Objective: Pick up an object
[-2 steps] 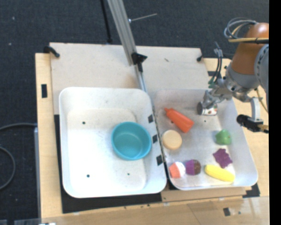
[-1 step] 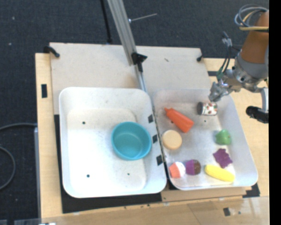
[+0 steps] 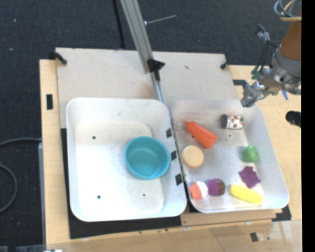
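Note:
The right bin (image 3: 268,140) holds several small toys: an orange carrot (image 3: 201,133), a tan round piece (image 3: 193,156), a small patterned can (image 3: 232,122), a green lump (image 3: 249,153), a purple cluster (image 3: 249,176), a yellow banana shape (image 3: 246,194), a dark purple piece (image 3: 216,187) and a red-and-white piece (image 3: 198,190). A blue bowl (image 3: 147,157) sits in the left bin (image 3: 89,140). My gripper (image 3: 249,96) hangs at the right bin's far right corner, above and right of the can, with nothing seen held.
A metal pole (image 3: 139,35) slants from the top down to the divide between the bins. Black clips (image 3: 175,156) sit along that divide. Bare wooden bench (image 3: 283,114) lies right of the right bin.

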Robot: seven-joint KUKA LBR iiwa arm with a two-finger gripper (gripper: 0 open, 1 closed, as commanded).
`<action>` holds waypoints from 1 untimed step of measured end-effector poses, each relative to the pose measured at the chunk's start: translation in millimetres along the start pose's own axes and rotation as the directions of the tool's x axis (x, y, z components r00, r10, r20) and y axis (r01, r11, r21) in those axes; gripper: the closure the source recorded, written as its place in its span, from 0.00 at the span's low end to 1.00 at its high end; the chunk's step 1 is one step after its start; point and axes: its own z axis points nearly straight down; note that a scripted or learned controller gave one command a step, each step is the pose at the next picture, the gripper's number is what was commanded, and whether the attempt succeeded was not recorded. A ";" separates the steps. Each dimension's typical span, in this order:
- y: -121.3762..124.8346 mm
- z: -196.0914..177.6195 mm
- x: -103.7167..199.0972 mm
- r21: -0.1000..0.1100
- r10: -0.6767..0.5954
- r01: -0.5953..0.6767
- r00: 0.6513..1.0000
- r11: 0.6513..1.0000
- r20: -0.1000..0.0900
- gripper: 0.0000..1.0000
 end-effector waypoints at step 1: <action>0.9 -14.8 -0.9 0.002 -0.001 0.001 1.000 1.000 -0.001 1.00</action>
